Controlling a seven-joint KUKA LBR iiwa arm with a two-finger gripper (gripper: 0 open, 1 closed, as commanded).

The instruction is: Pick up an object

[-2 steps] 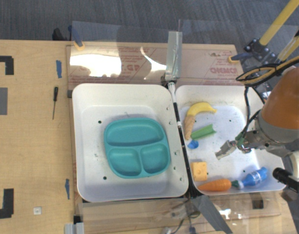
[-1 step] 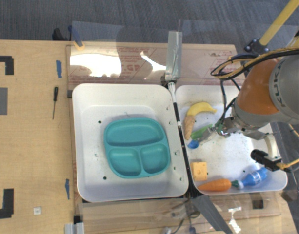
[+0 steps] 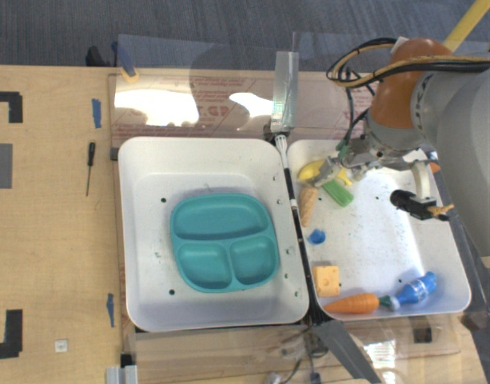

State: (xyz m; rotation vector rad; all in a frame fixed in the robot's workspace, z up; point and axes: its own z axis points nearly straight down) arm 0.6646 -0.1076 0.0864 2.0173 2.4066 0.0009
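The hand [image 3: 339,169] hangs low over the far left corner of the right bin [image 3: 378,242], at the end of the grey arm [image 3: 448,106] with its orange band. From this slant I cannot tell whether the hand is released or clenched, and nothing can be seen held in it.

The likeliest picks lie right under it: a yellow piece [image 3: 310,170] against the bin's left wall, and a green block [image 3: 338,192] just beside it, tilted. A tan cone [image 3: 307,205] lies close by, nearer the camera.

To do this step well, I would settle on one thing. The green block looks the better choice, since it has flat sides and stands a little clear of the wall. Come straight down and centred on it, so the yellow piece is not nudged or caught along with it, then lift plainly upward.

The rest are well apart — a small blue bit [image 3: 316,236], a yellow cube [image 3: 328,280], a carrot [image 3: 356,303] and a blue bottle [image 3: 412,290] along the near edge.

The left bin [image 3: 141,214] holds a teal divided plate [image 3: 225,240]. Both bins sit on a pale wooden bench [image 3: 45,230], with grey floor [image 3: 189,6] beyond.
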